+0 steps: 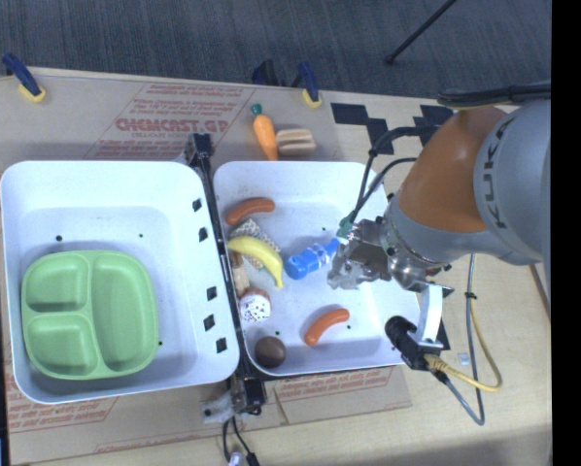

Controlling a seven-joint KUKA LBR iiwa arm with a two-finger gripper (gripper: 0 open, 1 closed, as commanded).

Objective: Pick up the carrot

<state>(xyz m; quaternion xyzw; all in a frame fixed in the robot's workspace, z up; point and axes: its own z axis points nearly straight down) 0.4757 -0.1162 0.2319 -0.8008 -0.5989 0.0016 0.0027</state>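
Observation:
The carrot [263, 134], orange with a green tip, lies on the cardboard just beyond the far rim of the right bin [358, 184], next to a small tan sandwich-like toy [295, 142]. My gripper [341, 264] is down inside the right bin, well in front of the carrot and to its right. It sits right beside the right end of a blue bottle [310, 259]. The wrist and the orange band cover most of the gripper from above.
The right bin holds a sausage [250, 209], a banana [258, 255], a second sausage [326, 324], a white spotted ball [256, 307] and a brown ball [270, 350]. A green divided plate [89, 311] lies in the left bin [38, 187]. Clamps stand along the bench's far edge.

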